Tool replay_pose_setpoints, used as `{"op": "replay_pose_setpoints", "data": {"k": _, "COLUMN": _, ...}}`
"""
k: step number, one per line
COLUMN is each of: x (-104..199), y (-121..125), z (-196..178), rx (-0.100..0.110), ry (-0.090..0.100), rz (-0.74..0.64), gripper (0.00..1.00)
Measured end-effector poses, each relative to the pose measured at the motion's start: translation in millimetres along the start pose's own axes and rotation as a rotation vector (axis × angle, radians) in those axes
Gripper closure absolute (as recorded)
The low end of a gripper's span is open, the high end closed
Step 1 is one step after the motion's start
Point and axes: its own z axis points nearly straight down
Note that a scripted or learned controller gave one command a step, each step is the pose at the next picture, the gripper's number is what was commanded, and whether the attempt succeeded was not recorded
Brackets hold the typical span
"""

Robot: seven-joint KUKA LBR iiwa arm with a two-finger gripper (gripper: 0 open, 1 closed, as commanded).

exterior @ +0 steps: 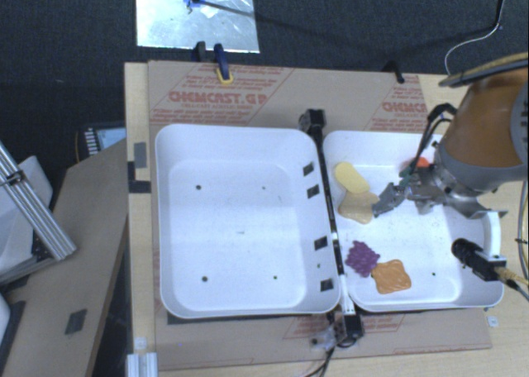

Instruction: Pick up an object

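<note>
Even, fairly bright light falls from above; the white bins (pixel 240 218) look nearly washed out, with soft shadow along their inner walls. A foil sheet (pixel 197 2) beyond the bins glares with patchy reflections. The dark floor around it stays dim. The picture is slightly soft and grainy throughout.

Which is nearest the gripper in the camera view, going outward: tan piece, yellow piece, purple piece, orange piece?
From the gripper:
1. Tan piece, just left of it.
2. Yellow piece, up-left.
3. Purple piece, below.
4. Orange piece, lowest, near the bin's front wall.
</note>
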Motion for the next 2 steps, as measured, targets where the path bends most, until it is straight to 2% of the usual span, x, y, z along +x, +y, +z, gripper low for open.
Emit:
{"op": "replay_pose_setpoints", "data": {"k": 1, "x": 49.7, "y": -28.0, "z": -50.8, "rx": -0.004, "ry": 0.001, "rz": -0.006, "gripper": 0.00}}
{"op": "replay_pose_setpoints", "data": {"k": 2, "x": 46.9, "y": -26.5, "z": -59.0, "rx": -0.004, "ry": 0.000, "rz": -0.002, "gripper": 1.00}}
